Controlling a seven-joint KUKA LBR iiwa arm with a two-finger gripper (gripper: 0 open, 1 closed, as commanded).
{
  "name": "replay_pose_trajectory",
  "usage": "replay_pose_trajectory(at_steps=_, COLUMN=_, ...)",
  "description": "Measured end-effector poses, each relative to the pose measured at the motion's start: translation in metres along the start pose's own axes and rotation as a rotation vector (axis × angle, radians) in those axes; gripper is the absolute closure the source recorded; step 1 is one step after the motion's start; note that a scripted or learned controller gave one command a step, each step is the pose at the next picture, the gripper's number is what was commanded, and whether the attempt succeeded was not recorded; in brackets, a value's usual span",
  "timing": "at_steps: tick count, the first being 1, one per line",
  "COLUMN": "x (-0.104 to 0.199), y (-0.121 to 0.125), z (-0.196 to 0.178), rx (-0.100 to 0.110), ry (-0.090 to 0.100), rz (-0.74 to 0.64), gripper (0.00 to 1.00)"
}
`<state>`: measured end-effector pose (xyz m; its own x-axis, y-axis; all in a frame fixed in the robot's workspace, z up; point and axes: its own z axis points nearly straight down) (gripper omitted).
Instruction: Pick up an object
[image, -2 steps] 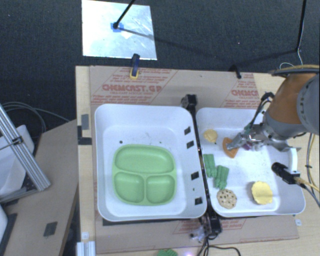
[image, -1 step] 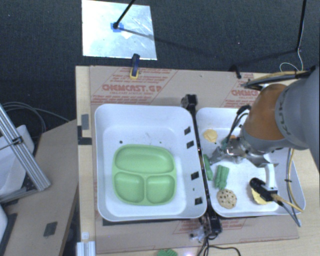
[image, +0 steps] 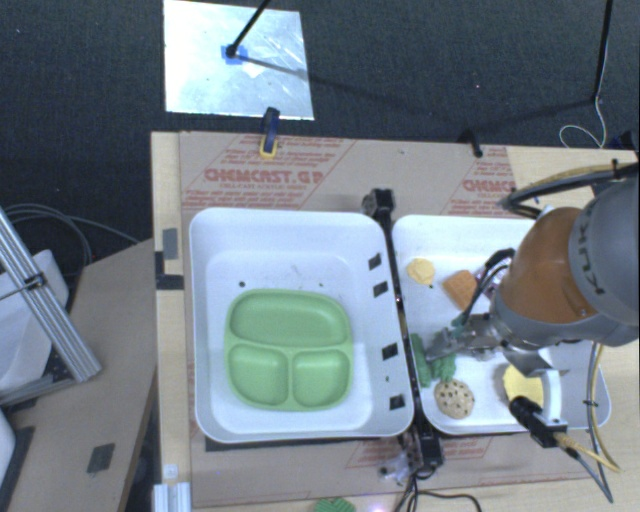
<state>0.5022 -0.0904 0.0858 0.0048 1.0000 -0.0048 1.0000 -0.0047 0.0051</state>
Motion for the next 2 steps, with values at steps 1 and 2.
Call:
replay_pose_trajectory(at_steps=1, x=0.001, y=0.002, z=-0.010, rx=-0.001, ry=0.002, rz=-0.003, gripper=1.00)
replay_pose_trajectory(at_steps=2, x=0.070, y=0.018, z=-0.104, rx=-0.004, ry=0.006, rz=-0.016, gripper=1.00)
